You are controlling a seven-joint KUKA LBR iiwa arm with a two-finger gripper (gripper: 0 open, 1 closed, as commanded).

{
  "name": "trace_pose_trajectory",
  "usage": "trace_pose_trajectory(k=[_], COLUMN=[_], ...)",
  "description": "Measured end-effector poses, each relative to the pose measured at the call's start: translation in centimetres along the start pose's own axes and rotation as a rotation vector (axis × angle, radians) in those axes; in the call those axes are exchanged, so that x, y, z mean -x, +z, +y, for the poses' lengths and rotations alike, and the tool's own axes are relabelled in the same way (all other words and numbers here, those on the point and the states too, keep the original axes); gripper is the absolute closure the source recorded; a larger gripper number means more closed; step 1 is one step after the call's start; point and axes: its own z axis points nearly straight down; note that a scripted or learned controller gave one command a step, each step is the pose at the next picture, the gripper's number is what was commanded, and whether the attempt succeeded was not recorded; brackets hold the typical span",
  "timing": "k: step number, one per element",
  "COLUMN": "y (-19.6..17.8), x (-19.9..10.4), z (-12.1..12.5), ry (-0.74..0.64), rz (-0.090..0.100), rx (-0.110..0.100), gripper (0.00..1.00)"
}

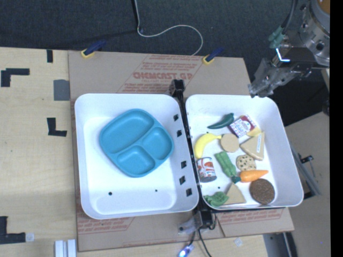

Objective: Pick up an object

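Observation:
My gripper hangs above the far right corner of the right bin, its fingers pointing down and left, with nothing seen between them. The right bin holds several toy foods: a yellow banana, a dark green pepper, a red packet, a small can, a green pickle, a cookie, a carrot, a brown round patty, tan wedges and a green leafy piece.
The left bin holds a blue three-compartment plate. Both bins rest on a cardboard sheet. A white cable loops behind the bins. Black clips join the bins along the middle.

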Motion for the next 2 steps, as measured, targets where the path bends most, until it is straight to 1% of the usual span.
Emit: trace_pose_trajectory(k=[1,2], y=[0.0,0.1], x=[-8.0,-15.1], z=[0.0,0.1], ry=[-0.001,0.000], rz=[0.000,0.000], rx=[0.000,0.000], gripper=[1.00,1.00])
